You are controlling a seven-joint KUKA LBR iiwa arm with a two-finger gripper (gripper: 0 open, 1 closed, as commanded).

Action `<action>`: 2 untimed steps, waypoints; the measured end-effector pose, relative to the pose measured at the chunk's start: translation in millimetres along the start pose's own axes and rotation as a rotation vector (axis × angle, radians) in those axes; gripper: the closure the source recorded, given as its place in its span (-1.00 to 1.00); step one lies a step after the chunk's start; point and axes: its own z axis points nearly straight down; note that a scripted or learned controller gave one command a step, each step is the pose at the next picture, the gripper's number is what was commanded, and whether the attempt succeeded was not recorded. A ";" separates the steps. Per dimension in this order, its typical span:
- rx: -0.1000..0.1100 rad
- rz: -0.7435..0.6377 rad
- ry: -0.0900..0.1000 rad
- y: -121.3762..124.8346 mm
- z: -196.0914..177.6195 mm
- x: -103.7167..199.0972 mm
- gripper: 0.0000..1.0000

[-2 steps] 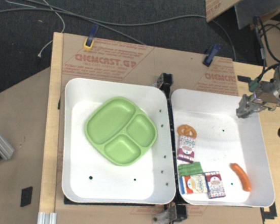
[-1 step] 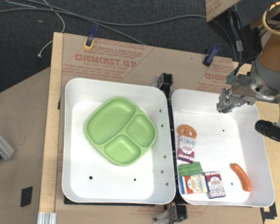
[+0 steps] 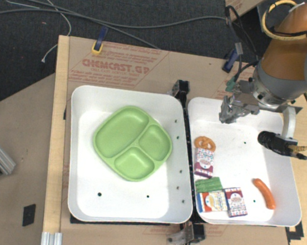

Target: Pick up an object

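My gripper (image 3: 228, 115) hangs over the far left part of the right bin (image 3: 286, 181), with nothing visible between its fingers. In that bin a pretzel (image 3: 205, 144) lies near the left wall, just below and left of the gripper. Below the pretzel lies a small purple-and-white packet (image 3: 205, 163), then a green packet (image 3: 208, 184). Two small cartons (image 3: 225, 201) sit side by side at the bin's front. An orange sausage-like piece (image 3: 264, 193) lies toward the right front.
The left bin (image 3: 81, 137) holds a green divided plate (image 3: 133, 143). A black clamp (image 3: 181, 88) stands at the far end of the wall between the bins. Cables and a black fitting (image 3: 277, 142) hang at the right bin's far right.
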 end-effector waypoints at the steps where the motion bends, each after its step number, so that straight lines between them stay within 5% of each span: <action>1: -0.002 0.001 -0.001 1.8 -2.4 51.7 1.00; 2: 0.002 0.000 0.000 0.8 11.3 108.6 1.00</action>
